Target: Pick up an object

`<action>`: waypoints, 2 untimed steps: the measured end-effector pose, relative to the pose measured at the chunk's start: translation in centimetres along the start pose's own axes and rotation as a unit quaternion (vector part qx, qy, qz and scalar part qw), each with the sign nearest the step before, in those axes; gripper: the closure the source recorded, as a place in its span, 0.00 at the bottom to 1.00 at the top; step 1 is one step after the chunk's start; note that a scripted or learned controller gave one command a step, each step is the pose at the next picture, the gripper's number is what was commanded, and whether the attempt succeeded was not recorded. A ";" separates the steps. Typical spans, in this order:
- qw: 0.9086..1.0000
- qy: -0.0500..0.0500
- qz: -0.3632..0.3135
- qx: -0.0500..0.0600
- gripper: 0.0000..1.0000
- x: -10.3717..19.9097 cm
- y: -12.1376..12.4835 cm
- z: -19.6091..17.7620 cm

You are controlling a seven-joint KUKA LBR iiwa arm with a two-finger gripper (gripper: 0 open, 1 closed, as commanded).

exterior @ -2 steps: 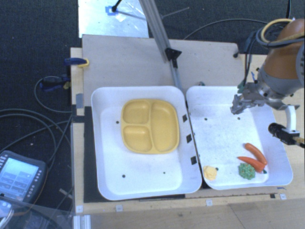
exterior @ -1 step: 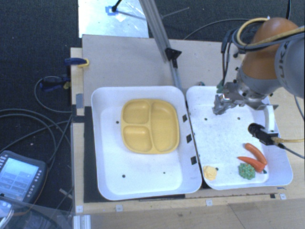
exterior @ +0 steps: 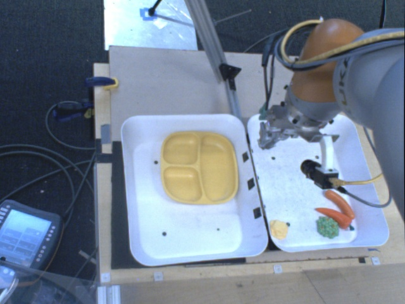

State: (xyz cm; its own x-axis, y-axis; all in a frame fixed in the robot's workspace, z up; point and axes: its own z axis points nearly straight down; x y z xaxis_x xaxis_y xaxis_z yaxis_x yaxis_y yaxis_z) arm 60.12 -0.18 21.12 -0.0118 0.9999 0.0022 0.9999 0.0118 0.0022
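Flanking carrots (exterior: 337, 209): broccoli (exterior: 327, 227), cable (exterior: 361, 183)

Light: bright, even, overhead.
Glare: white bins (exterior: 190, 239) nearly washed out.
Shadows: faint, soft.
Sharpness: slightly soft overall; arm (exterior: 373, 68) blurred at right.

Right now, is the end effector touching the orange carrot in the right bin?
Apart. The camera view shows the end effector near the right bin's far left corner, while the orange carrot lies near the front right, with bare white floor between them.
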 end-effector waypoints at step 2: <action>1.000 0.000 0.000 -0.001 1.00 9.4 2.0 -2.0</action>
